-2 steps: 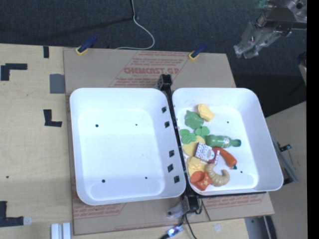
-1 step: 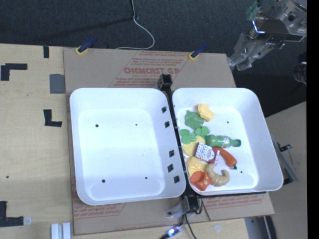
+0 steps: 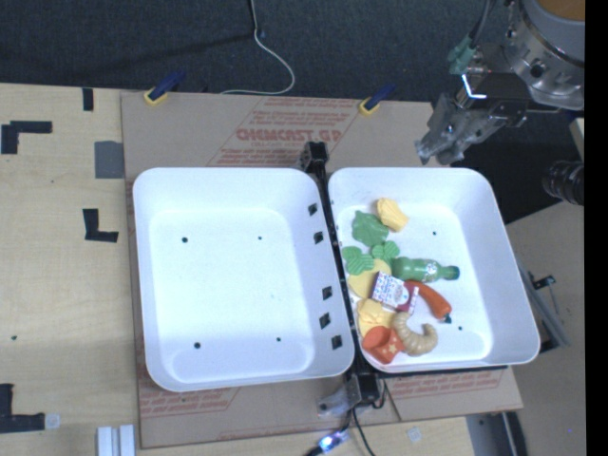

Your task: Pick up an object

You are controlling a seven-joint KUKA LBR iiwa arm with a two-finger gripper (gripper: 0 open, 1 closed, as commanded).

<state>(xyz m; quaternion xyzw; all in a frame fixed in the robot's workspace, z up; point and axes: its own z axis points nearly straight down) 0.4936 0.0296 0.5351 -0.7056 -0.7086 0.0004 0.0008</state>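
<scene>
The right bin [image 3: 475, 193] holds a heap of toy foods along its left half: a yellow piece [image 3: 390, 214] at the top, green leafy pieces [image 3: 370, 231], a green bottle [image 3: 423, 271], a red-and-white packet [image 3: 389, 291], an orange-red carrot-like piece [image 3: 435, 300], a tan curved piece [image 3: 415, 337] and a red piece [image 3: 382, 346]. My gripper [image 3: 443, 145] hangs above the bin's far edge, up and to the right of the heap, with nothing between its fingers. The fingers point down-left and appear spread apart.
The left bin [image 3: 152, 255] is plain white with small black dots. Black clips [image 3: 326, 293] line the seam between the bins. Both bins rest on a cardboard sheet [image 3: 275, 131] held by blue-and-yellow clamps [image 3: 163, 85]. A white cable [image 3: 266, 46] hangs at the back.
</scene>
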